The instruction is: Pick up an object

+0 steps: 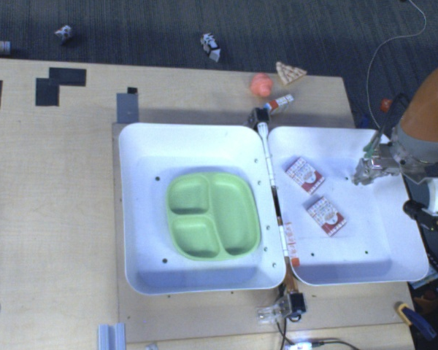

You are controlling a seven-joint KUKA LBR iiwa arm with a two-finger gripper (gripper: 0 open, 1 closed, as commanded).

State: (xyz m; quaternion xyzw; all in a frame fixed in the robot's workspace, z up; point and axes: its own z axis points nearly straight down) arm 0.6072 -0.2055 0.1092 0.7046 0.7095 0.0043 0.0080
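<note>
Two small red-and-white boxes lie in the right bin [394,268]: one box [304,174] nearer the back left, the other box [325,216] a little in front of it. My gripper [364,173] hangs over the right part of that bin, to the right of both boxes and apart from them. Nothing shows between its fingers. The arm's grey wrist and orange band enter from the right edge.
The left bin [139,217] holds a green divided plate [212,214]. Behind the bins on the bench lie an orange ball [261,85], a pizza-slice toy [290,73] and a small tube [280,103]. Clips sit along the seam between the bins.
</note>
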